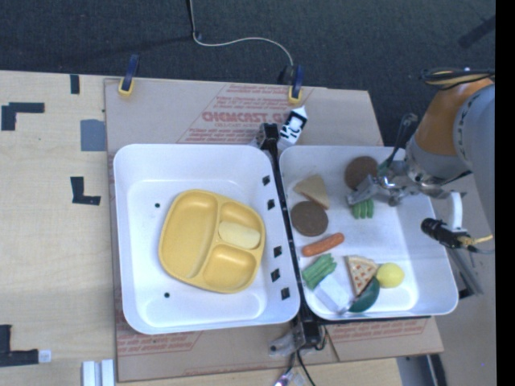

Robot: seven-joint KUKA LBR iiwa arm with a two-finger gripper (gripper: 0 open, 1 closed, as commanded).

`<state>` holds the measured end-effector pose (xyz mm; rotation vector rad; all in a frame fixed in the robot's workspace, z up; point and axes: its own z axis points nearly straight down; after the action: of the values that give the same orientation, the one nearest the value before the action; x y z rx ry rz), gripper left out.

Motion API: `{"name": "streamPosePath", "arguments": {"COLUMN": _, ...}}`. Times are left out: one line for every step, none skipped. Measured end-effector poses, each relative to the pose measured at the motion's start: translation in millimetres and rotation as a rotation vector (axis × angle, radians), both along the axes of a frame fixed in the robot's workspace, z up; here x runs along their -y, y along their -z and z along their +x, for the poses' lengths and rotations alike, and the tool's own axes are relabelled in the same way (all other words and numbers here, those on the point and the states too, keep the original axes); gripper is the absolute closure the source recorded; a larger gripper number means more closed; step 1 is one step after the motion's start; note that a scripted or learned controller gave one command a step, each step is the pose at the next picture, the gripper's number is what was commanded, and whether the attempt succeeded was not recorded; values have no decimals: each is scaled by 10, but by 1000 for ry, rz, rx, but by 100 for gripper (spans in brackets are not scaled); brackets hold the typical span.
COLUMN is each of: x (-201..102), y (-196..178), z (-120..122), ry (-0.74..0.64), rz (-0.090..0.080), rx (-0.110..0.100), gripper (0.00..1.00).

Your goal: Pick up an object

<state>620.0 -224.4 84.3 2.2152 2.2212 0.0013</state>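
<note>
Right now the tool (364, 195) sits low in the right bin (418, 296), directly over a small green object (363, 209); its grip state is unreadable.

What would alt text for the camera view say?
A grey arm's gripper sits low over a green toy in the right bin, among other toy foods. The left bin holds a yellow tray.
</note>
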Motion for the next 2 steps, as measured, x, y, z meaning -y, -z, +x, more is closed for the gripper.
{"name": "streamPosePath", "arguments": {"x": -543, "y": 10, "z": 500, "ry": -4, "rz": 3, "rx": -7, "gripper": 0}}
{"name": "streamPosePath", "arguments": {"x": -519, "y": -68, "z": 486, "ry": -2, "rz": 3, "rx": -10, "gripper": 100}}
